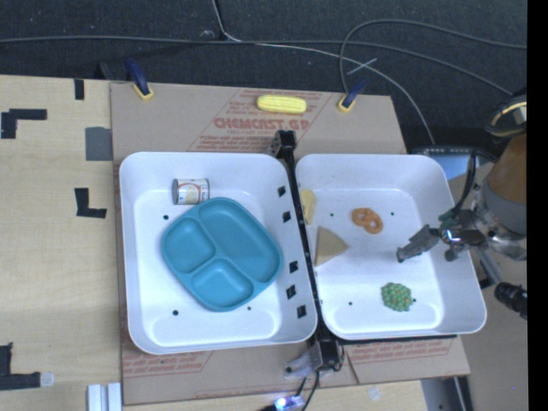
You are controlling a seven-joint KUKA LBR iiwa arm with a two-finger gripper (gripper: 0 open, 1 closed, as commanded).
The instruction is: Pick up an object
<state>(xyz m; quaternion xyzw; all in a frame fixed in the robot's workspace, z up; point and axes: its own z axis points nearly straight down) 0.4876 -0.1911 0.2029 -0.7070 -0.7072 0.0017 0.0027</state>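
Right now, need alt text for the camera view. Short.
Seen from above, a grey robot arm reaches from the right, its gripper over the right white bin, which holds a pretzel, a green ball and a tan wedge. The left white bin holds a blue divided tray and a small can.

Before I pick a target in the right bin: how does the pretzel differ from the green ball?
The pretzel is orange-brown, flat and looped with holes; the green ball is green, rounded and bumpy. The pretzel lies toward the bin's far side, the green ball near its front edge. The hand hangs roughly between them. Both are small and lie loose on the right bin floor, touching nothing.
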